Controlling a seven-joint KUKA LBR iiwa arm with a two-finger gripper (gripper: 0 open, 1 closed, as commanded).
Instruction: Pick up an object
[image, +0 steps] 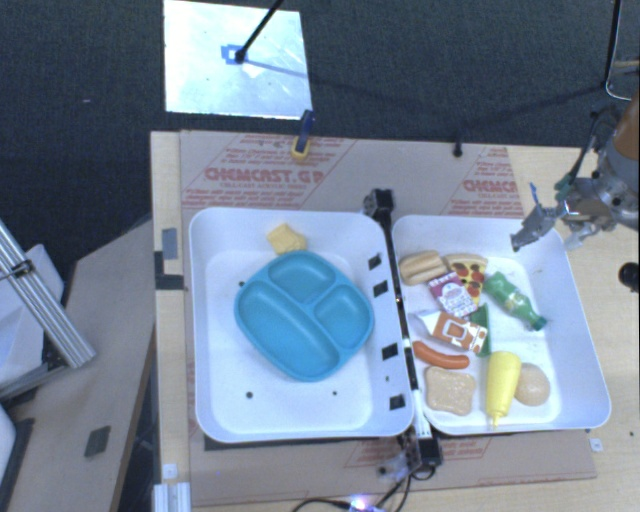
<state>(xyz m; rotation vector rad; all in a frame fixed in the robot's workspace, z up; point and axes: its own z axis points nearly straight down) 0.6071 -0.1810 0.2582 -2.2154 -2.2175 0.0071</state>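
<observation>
From my remote seat: gripper (530, 232) hangs over the right bin (580, 300), at its far right corner; I cannot tell how it is set. Nearest candidate is the green bottle (514, 300), lying tilted just toward the divider from there. Likely light, hard, slick plastic toy; I'd pinch across its narrow body, mid-length, away from the neighbouring pizza slice (466, 269).
</observation>
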